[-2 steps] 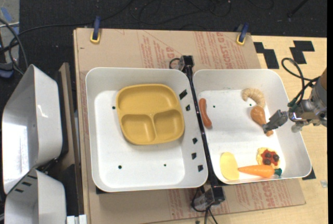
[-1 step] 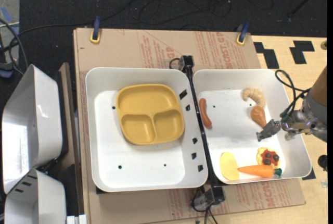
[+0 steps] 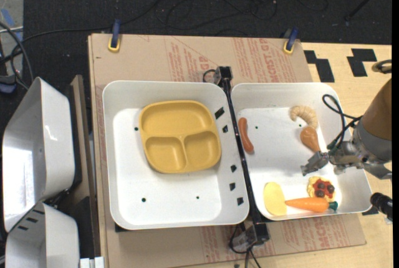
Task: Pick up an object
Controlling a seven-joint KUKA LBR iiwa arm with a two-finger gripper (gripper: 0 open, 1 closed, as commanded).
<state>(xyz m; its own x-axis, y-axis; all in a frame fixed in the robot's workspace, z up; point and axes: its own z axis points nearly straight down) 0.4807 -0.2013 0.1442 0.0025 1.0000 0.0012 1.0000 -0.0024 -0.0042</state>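
Note:
In the right bin (image 3: 274, 95) lie a red sausage (image 3: 246, 134), a pale croissant (image 3: 304, 113), a brown bread roll (image 3: 310, 138), a small fruit tart (image 3: 322, 187), an orange carrot (image 3: 308, 204) and a yellow oval slice (image 3: 274, 198). My gripper (image 3: 316, 162) hangs low over the bin's right side, just above the tart and below the roll. No object is seen between its fingers.
The left bin (image 3: 124, 198) holds a yellow divided plate (image 3: 180, 136). Black clips line the divider between the bins. The arm enters from the right over the right bin's edge. White containers stand off the bench at far left.

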